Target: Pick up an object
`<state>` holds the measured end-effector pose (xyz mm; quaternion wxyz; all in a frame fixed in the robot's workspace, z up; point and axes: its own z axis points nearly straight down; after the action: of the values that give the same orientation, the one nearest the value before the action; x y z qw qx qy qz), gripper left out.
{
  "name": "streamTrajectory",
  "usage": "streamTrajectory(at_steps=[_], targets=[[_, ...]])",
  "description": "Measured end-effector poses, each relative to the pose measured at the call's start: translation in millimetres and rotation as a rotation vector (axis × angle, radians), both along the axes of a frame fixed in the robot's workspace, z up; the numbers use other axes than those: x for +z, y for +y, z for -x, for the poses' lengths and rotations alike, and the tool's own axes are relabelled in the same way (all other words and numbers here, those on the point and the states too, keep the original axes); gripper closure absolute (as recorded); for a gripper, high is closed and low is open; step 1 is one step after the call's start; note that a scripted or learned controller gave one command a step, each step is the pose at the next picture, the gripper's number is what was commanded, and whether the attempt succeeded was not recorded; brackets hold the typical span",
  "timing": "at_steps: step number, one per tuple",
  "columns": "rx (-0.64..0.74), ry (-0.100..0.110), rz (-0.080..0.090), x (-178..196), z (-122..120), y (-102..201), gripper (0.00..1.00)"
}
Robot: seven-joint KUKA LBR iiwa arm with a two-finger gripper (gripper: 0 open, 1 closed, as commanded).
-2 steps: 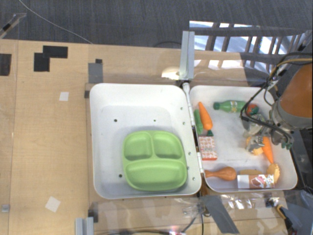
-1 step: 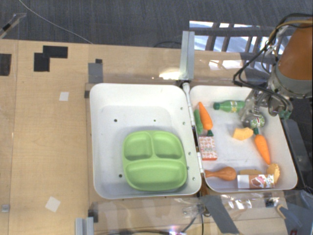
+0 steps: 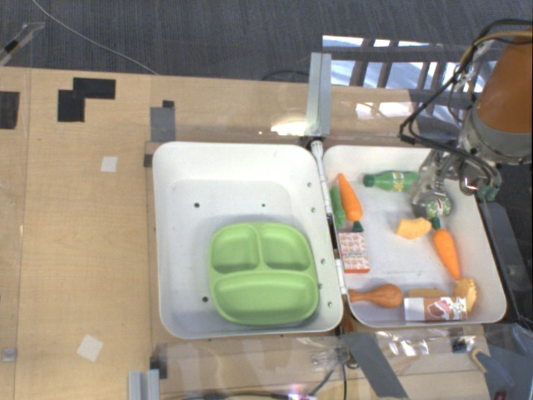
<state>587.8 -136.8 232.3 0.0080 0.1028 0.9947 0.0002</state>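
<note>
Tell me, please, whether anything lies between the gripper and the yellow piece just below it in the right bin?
Nothing visible does. The gripper hangs over the right bin, with the yellow piece just beneath and slightly left of it. The green bottle lies to its left and a carrot lower right, both off that short path.

The grey arm with the orange band [image 3: 506, 98] is running off the frame's right edge. Its two-finger gripper [image 3: 432, 200] is covering one end of the green plastic bottle [image 3: 390, 179], fingers too blurred to read.
</note>
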Motion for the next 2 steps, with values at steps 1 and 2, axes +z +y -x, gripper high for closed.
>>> streamTrajectory(at_steps=[1,2], targets=[[0.004,-0.006,0.001,10.3,-2.7,0.9,1.00],[0.008,-0.012,0.002,20.5,-5.3,1.6,1.00]])
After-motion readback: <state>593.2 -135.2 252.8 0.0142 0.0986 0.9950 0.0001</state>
